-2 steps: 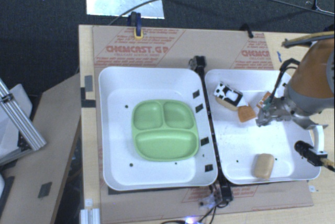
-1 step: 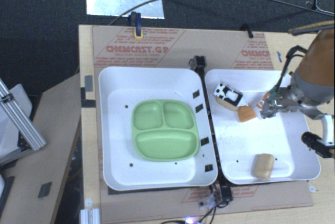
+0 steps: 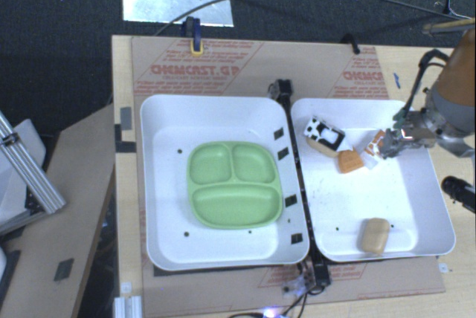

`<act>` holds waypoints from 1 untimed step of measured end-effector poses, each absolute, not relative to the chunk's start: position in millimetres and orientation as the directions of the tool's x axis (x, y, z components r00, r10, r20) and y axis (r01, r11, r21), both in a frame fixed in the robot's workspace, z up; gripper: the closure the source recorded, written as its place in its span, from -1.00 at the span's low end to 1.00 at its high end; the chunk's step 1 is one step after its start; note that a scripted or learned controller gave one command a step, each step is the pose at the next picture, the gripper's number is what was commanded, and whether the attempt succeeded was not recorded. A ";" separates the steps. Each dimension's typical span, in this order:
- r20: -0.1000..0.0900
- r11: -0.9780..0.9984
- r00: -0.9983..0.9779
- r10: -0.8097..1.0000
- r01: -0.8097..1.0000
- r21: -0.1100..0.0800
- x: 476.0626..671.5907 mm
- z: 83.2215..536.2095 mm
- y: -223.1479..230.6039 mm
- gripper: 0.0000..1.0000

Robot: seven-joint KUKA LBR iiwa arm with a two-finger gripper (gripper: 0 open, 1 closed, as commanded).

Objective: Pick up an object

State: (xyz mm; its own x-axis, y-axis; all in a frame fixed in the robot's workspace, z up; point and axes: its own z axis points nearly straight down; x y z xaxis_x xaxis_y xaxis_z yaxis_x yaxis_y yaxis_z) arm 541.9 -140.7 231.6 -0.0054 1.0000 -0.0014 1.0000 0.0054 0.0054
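The right bin (image 3: 424,190) holds a black-and-white patterned block (image 3: 324,135) near its back left. An orange-brown chunk (image 3: 349,160) lies just in front of the block. A tan loaf-shaped piece (image 3: 374,235) rests near the bin's front wall. My gripper (image 3: 392,145) reaches in from the right and sits low over the back of this bin. A small white and orange item (image 3: 375,143) lies right at its left side. Whether that item is in the gripper's grasp is hidden by the gripper body.
The left bin (image 3: 163,160) carries a green divided plate (image 3: 235,184) at its middle. A black divider with clips (image 3: 294,183) runs between the bins. The arm's grey wrist with its orange band (image 3: 455,97) hangs over the right bin's far right corner.
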 end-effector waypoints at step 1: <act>0.002 0.010 -0.010 1.000 1.000 0.003 553.4 241.2 -87.7 1.00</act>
State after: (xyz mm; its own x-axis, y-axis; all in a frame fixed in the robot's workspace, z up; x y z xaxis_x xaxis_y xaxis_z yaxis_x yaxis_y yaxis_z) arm 553.4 -87.7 241.2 -0.0103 0.9999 0.0018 0.9999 0.0103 0.0035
